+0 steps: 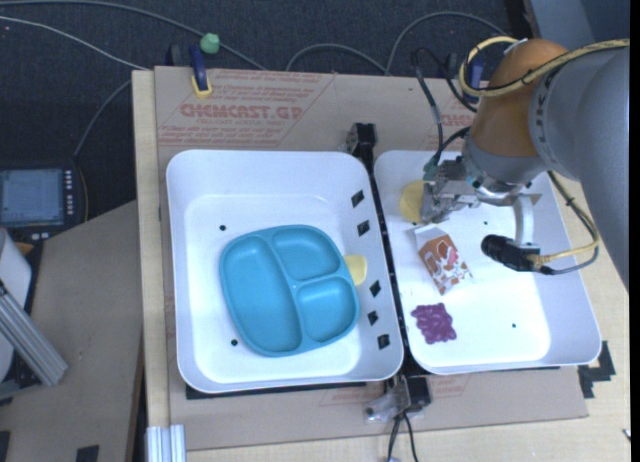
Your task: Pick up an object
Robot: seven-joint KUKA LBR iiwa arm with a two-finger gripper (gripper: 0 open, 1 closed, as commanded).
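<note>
Arm: the grey arm [520, 110] reached in from the right and hung over the far left part of the right bin [560, 315].
Jaws: low over the bin floor; whether they were released or clenched could not be told from this angle, and nothing was seen gripped between them.
Nearest thing: a yellow piece [410, 200] lay just beside the jaws on their left, close to the wall the two bins share.
Next nearest: a brown and white packet [442, 259] lay flat just in front of the jaws, toward the camera, its long axis slanting from far-left to near-right.
Farther off: a purple cluster [434, 322] sat nearer the camera, apart from the packet.
Deciding relation: the yellow piece looked the likeliest target, and it would call for a short shift left before closing.
Edges: the shared wall pressed close on the piece's left side, leaving little room there; a grasp across its near-far line seemed the safer judgement.
Open room: the right half of the right bin lay bare, giving space to lift and withdraw.
Left bin: the left bin [200, 200] held a blue divided plate [290, 288] with a small yellow lump [354, 269] at its right rim, well apart from the jaws.
Desk: both bins sat side by side on the brown desk [250, 105].
</note>
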